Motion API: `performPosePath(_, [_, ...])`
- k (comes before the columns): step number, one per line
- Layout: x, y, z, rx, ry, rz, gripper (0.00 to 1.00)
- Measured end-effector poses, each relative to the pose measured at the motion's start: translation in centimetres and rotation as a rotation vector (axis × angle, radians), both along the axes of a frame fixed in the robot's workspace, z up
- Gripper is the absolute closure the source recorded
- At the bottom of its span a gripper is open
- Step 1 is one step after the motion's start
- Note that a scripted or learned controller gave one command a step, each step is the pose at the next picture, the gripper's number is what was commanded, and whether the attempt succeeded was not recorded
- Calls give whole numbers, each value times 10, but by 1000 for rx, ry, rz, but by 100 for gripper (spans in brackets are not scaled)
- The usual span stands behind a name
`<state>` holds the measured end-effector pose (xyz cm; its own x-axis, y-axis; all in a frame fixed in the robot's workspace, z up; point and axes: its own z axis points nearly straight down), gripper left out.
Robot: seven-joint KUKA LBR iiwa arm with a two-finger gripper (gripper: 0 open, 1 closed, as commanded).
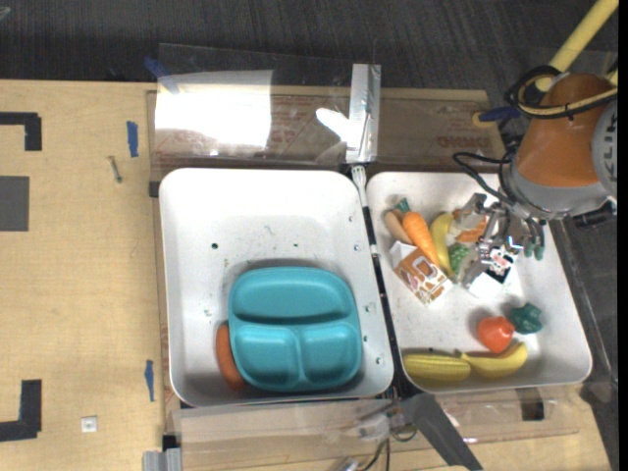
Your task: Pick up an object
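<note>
The gripper (494, 246) sits low in the right bin (574, 337), down among the toys at the bin's upper middle, and from this angle I can't tell how it is set or whether it has anything. Just to its left there's a yellow piece (444, 232) and something green (457, 261), too cluttered to name. Further left, a carrot (425, 237) lies slantwise, with an orange-and-white carton (420, 273) touching its lower side. Below the gripper, a tomato (496, 333) with a green stalk beside it, then a banana (498, 361) and a corn cob (438, 366) along the near wall. Over in the left bin (196, 224), a teal divided tray (293, 328) covers something orange.
</note>
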<state>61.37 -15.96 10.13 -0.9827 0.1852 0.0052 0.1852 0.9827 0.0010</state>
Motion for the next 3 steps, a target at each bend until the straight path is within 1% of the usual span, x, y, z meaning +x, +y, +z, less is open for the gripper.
performPosePath(1, [-23, -32, -13, -3, -11, 15, 0])
performPosePath(2, [-52, 30, -13, -1, -14, 5, 0])
performPosePath(3, [-25, 62, -12, -5, -16, 19, 0])
